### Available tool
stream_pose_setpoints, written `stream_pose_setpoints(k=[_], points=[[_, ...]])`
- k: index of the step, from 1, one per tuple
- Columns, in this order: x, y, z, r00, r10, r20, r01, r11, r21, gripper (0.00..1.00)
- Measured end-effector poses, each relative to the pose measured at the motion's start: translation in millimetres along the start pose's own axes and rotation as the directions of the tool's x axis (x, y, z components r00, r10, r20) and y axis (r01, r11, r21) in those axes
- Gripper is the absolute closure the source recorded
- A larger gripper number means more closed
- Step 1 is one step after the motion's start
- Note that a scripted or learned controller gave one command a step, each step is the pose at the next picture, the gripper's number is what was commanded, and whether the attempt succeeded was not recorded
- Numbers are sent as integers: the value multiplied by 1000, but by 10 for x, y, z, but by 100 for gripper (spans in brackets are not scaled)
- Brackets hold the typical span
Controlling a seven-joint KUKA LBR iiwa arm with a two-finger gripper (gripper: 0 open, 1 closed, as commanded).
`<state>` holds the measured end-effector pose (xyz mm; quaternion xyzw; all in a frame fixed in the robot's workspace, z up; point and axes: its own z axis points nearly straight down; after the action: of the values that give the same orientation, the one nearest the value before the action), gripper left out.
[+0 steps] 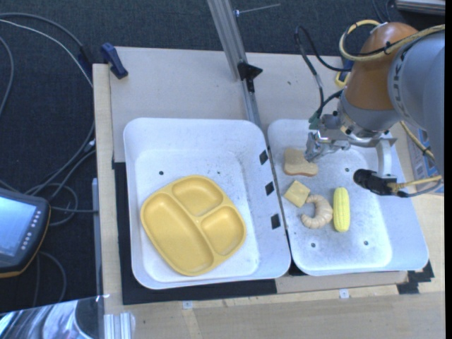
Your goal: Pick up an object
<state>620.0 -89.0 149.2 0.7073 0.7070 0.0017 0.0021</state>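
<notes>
Four food pieces in right bin [367,249] | end effector [315,147], grip state unreadable, hovers at toast slice's [300,163] rear-right edge | toast lies just forward-left

We are looking down on a pale wooden bench [176,83] standing on dark carpet [42,90]. Left of the bench, black cables [28,55] are looping over the carpet, and a handheld screen [18,232] is lying near its lower left. A silver metal pole [226,20] is rising from the bench's far side, and a blue clamp [113,60] is gripping its far left corner.
</notes>
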Motion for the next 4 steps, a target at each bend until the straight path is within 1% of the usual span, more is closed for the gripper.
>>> stream_pose_setpoints(k=[1,2,3,4], points=[[45,103,-503,1000,-2,0,2,1000,-1,100],[46,121,-969,1000,-2,0,2,1000,-2,100],[644,108,-1039,1000,-8,-3,8,1000,2,100],[1083,95,-1009,1000,-6,-3,6,1000,7,100]])
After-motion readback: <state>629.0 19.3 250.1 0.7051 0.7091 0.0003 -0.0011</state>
